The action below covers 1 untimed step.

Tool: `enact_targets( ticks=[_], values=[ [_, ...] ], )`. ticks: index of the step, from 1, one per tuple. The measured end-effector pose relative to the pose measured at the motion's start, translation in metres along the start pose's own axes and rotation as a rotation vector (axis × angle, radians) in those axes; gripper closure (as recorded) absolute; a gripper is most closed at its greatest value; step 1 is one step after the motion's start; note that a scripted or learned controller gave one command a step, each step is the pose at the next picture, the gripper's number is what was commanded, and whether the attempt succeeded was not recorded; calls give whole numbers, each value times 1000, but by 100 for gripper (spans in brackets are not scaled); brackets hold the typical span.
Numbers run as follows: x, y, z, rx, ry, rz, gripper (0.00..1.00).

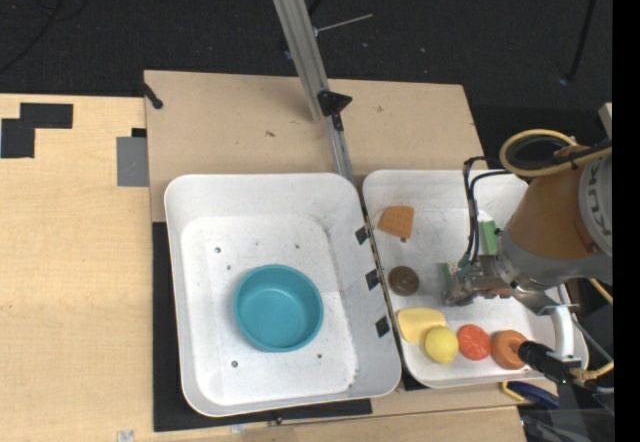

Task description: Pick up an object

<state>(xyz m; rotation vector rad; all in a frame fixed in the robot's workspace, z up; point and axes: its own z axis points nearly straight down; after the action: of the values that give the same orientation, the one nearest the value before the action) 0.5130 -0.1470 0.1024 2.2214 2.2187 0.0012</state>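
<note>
Gripper (463, 288) is down low in the right bin (440, 192), can't tell what its grip is doing, too murky. Brown round thing (404, 280), maybe a nut, sits just beside it, probably the target; yellow lemon (441, 344) is near, below it.

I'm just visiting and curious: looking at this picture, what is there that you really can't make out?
- Gripper, camera view: small and dark against the arm; whether its fingers are open or shut cannot be told.
- Right bin: its right side is hidden by the arm's wrist.
- Orange object at the bin's lower right: partly covered by a black part, so its shape is unclear.
- Small brown round object: too small to identify.
</note>
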Motion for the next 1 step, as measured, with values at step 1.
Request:
enact_targets(
  ticks=[1],
  values=[
    [1,-2,-42,-1,0,-1,100]
  ],
)
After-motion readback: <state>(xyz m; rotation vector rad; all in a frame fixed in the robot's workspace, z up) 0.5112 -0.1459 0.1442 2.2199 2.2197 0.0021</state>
